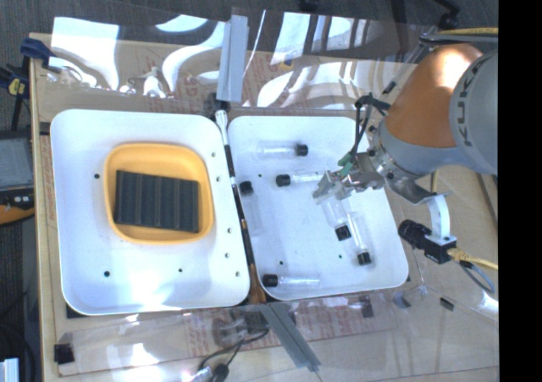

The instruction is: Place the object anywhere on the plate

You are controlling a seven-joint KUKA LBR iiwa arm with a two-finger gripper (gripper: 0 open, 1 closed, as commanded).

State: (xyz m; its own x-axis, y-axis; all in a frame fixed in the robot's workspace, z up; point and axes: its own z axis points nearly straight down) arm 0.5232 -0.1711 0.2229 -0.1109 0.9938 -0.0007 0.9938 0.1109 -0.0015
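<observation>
A yellow plate with a dark ridged insert lies in the left bin. Several clear vials with black caps lie scattered in the right bin: one near the back, one in the middle, two at the right, one along the front wall. My gripper hangs low over the right bin's middle, just right of the middle vial and above the right-hand pair. No vial visibly sits in it.
A loose black cap rests by the divider between the bins. The arm's grey and orange body covers the right bin's far right corner. A black cable clamp juts over the bin's right wall.
</observation>
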